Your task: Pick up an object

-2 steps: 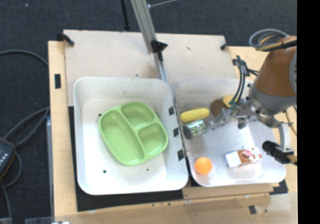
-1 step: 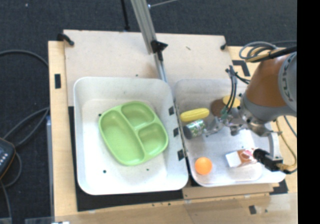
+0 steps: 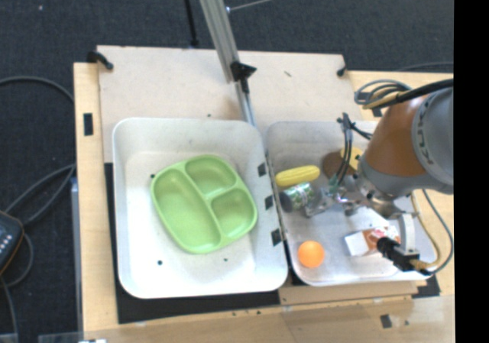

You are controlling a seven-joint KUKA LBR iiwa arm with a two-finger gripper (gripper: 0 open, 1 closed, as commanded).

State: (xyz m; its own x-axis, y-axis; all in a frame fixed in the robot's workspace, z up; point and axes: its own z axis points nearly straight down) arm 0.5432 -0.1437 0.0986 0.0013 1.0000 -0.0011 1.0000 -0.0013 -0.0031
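Observation:
The right bin (image 3: 306,135) holds several objects. A yellow banana-shaped toy (image 3: 297,176) lies near its left wall. Just below it sits a small green and silver object (image 3: 296,196). An orange ball (image 3: 310,254) rests near the front edge. A white and red item (image 3: 364,242) lies at the front right, and a brown object (image 3: 333,163) is partly hidden behind the arm. My gripper (image 3: 327,201) is low in the bin's middle, just right of the green and silver object. The wrist covers its tip.
The left bin (image 3: 134,143) bears a green divided plate (image 3: 203,202). A metal pole (image 3: 221,28) slants up from between the bins at the back. The arm's orange band (image 3: 393,143) and cables (image 3: 409,246) hang over the right bin's right side.

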